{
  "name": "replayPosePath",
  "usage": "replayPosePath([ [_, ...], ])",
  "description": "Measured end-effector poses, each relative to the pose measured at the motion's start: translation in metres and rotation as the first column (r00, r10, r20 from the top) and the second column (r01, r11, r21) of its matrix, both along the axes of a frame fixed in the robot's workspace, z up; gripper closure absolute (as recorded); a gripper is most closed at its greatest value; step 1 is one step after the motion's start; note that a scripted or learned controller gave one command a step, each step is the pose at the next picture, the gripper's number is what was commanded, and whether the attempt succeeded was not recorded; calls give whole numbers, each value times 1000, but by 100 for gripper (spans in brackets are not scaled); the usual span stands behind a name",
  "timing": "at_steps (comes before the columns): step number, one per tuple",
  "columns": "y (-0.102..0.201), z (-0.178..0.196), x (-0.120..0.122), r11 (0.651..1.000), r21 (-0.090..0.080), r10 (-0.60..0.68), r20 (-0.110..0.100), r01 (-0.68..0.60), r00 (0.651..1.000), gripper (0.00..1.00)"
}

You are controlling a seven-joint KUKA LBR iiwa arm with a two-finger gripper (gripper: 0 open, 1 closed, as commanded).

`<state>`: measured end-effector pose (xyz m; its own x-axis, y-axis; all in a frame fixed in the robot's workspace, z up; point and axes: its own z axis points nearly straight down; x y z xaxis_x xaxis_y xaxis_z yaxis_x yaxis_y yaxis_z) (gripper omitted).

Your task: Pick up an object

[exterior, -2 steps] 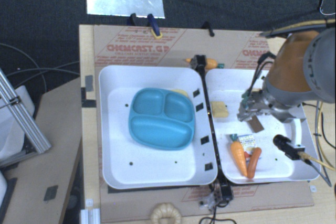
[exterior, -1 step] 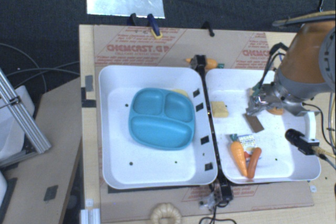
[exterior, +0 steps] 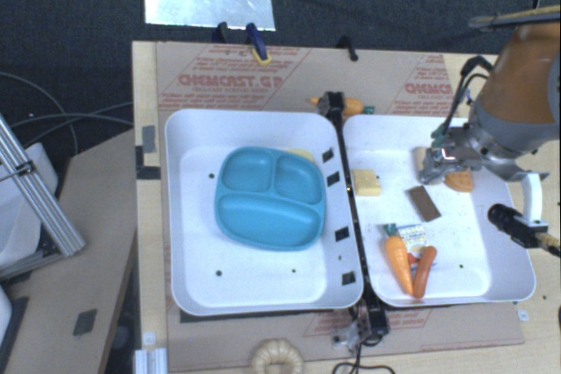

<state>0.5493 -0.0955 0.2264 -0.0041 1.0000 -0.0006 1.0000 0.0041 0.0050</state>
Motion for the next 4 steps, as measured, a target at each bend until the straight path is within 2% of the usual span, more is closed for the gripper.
replayPosePath([
  [1, 64, 0, 9, 1000, 3, 6, -2, -6, 1000, 100],
  [2, 97, -12, 7, 1000, 2, 4, -5, -4, 1000, 100],
  [3, 90, -10, 16, 1000, 1, -2, -3, 2, 1000, 100],
  [4, 82, -4, 10, 1000, 1, -3, -3, 3, 1000, 100],
])
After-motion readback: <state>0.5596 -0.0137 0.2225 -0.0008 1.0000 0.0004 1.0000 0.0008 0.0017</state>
